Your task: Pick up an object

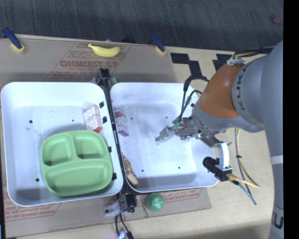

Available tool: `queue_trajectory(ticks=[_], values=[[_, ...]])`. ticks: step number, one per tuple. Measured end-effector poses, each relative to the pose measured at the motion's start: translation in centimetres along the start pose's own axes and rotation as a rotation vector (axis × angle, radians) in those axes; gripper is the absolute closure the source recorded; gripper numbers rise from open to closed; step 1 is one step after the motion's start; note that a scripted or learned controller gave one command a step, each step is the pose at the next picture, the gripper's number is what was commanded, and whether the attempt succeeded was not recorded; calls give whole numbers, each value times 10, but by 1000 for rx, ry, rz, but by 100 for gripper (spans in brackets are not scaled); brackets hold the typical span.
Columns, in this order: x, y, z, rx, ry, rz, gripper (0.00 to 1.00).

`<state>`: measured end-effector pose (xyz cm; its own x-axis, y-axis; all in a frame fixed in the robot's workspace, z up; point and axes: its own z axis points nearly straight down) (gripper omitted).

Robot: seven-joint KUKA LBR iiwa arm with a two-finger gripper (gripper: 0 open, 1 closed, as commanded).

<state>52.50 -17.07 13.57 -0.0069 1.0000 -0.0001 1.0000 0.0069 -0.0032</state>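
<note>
My gripper (163,135) hangs over the middle of the right bin (154,96), reaching in from the right under the orange band of the arm (220,97). Nothing shows in it. A small pink and purple packet (120,123) lies by the right bin's left wall, well to the left of the gripper. A brownish object (129,175) rests in that bin's near left corner. In the left bin (20,103) sit a green divided tray (77,162) and a small red and white carton (92,118).
A yellow banana (104,49) lies on the cardboard behind the bins. A green ball (154,201) sits on the cardboard in front of the right bin. Blue clamps (13,40) hold the cardboard's far edge. Cables trail off the arm at the right.
</note>
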Motion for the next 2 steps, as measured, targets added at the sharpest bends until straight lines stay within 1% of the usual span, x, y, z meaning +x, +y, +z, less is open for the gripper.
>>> queue_trajectory(ticks=[1,2], values=[[23,-49,40,2,2,0,0],[-41,-25,44,-2,0,4,0]])
